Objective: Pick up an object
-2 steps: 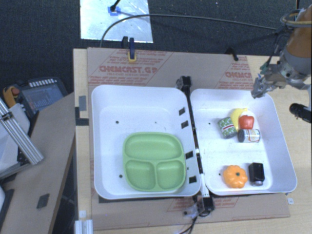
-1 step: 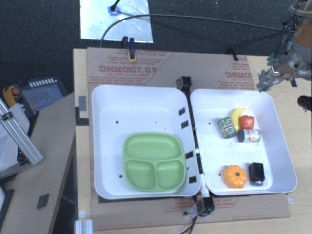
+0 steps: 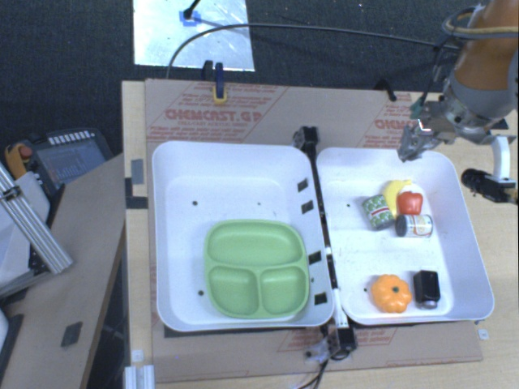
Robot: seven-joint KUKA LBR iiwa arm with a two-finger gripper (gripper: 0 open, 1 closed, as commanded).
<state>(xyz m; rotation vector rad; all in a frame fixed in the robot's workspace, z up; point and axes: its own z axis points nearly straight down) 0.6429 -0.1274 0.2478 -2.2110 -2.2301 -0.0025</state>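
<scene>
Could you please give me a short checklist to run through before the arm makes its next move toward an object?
1. Targets present in the right bin: orange pumpkin, black block, red-and-white can, a yellow item, red item, green patterned can: ok.
2. Tool over the right bin's far edge, above the cluster: ok.
3. Tool carrying nothing visible: ok.
4. Finger opening: cannot tell.
5. Cluster items separated enough for a clean grasp: not ok, they touch.
6. Pumpkin and block apart from the cluster: ok.
</scene>
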